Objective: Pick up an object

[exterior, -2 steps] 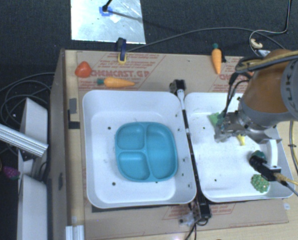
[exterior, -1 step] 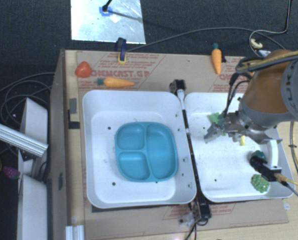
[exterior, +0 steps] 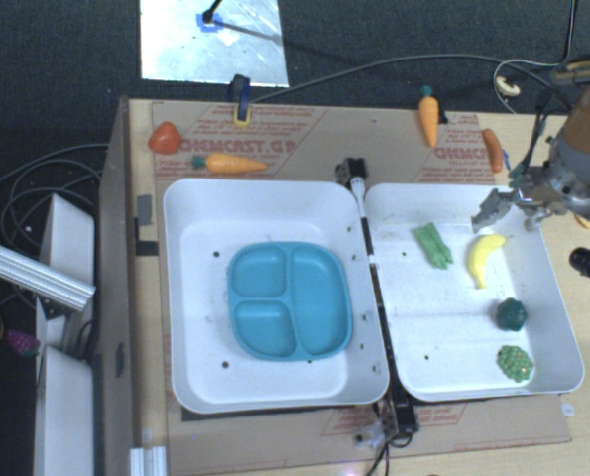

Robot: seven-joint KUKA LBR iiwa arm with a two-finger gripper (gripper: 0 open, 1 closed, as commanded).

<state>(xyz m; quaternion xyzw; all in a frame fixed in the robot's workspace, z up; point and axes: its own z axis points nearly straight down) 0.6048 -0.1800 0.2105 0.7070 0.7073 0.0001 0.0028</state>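
In the right bin [exterior: 443, 365] lie a yellow banana [exterior: 485, 258], a green pea pod [exterior: 433, 245], a dark teal round piece [exterior: 511, 313] and a knobbly green piece [exterior: 516, 362]. My gripper [exterior: 510, 210] hangs over the bin's far right corner, just above and behind the banana. Its fingers are spread apart with nothing between them. The arm comes in from the right edge.
The left bin [exterior: 195, 266] holds a blue divided plate [exterior: 288, 299]. On the cardboard behind the bins lie a tomato [exterior: 164, 138], a carrot [exterior: 231, 164], another carrot [exterior: 429, 119] and an orange sausage-like piece [exterior: 493, 150]. A clamp [exterior: 241, 97] and cables sit at the back.
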